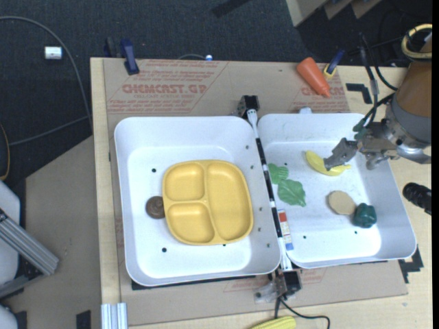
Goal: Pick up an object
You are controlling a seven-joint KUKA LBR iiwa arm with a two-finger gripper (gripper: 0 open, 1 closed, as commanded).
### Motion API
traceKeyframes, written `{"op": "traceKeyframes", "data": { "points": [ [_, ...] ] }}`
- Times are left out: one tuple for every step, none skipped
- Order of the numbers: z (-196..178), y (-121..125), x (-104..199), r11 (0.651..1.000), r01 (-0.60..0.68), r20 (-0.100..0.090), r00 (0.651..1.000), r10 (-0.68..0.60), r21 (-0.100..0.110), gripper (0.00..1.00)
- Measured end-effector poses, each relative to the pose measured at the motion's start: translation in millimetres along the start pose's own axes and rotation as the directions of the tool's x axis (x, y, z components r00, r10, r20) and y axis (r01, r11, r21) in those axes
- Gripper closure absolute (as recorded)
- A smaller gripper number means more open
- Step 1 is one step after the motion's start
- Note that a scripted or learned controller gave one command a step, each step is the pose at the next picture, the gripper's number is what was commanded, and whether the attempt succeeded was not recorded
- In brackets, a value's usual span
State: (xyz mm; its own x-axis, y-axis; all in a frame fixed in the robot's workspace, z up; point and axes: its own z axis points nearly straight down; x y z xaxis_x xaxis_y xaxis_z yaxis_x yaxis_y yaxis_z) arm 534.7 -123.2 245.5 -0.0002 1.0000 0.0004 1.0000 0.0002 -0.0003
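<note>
In the right bin (384, 245) lie a yellow banana (319, 164), a green leafy piece (288, 187), a tan oval piece (339, 201) and a dark green lump (364, 215). My gripper (354, 159) hangs over the bin's upper right part, open. Its left finger (337, 155) is at the banana's right end and the other finger stands over bare bin floor. Nothing sits between the fingers. The left bin (137, 156) holds a yellow divided plate (207, 201) with a brown round piece (156, 207) at its left edge.
An orange carrot-like toy (313, 77) lies on the bench behind the right bin. A blue clamp (128, 57) sits at the bench's back left corner. The black divider (267, 184) runs between the two bins. The arm's grey body (415, 122) fills the right side.
</note>
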Motion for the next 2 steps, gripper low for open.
{"op": "traceKeyframes", "data": {
  "points": [
    [69,90,-49,1.0,0.0,0.002,1.0,0.0,-0.001,0.0],
    [148,95,-29,1.0,0.0,0.0,1.0,0.0,0.001,0.0]
  ]
}}
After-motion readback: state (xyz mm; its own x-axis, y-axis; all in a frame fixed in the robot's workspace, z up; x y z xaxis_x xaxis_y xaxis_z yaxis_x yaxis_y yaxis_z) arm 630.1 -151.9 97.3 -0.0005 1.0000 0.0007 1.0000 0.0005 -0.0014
